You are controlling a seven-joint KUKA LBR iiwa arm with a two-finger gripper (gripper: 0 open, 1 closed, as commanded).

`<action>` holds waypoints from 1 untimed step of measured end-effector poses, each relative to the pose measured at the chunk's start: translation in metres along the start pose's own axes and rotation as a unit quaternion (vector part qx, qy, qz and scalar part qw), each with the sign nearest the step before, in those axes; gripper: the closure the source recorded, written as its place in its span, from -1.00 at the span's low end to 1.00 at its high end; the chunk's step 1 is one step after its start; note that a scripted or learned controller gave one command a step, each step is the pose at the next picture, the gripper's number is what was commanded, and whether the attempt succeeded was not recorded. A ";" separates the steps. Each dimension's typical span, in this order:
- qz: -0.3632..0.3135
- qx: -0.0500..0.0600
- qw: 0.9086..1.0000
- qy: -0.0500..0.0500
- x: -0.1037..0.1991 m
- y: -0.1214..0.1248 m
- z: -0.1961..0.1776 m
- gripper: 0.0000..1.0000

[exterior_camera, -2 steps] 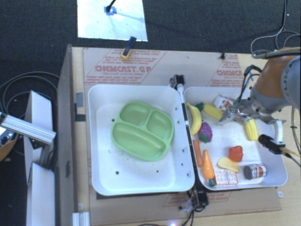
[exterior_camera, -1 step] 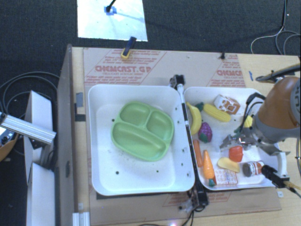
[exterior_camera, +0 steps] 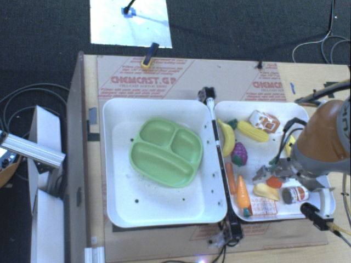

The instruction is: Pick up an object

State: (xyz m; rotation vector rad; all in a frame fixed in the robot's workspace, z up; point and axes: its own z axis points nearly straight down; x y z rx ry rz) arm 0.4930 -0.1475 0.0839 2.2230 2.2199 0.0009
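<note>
Your gripper hangs low in the right bin, just above the pale food piece, presumably lining up a grasp; its fingers' state I cannot tell.

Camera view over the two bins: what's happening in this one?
The grey KUKA arm reaches in from the right, low over the right white bin, which holds toy food: a yellow banana, a yellow corn cob, a purple grape bunch, an orange carrot. Its gripper sits just above a pale yellow piece; nothing is visibly lifted. The left white bin holds a green divided plate.
</note>
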 end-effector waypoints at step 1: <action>0.000 -0.001 1.000 0.000 0.000 0.002 -0.011 1.00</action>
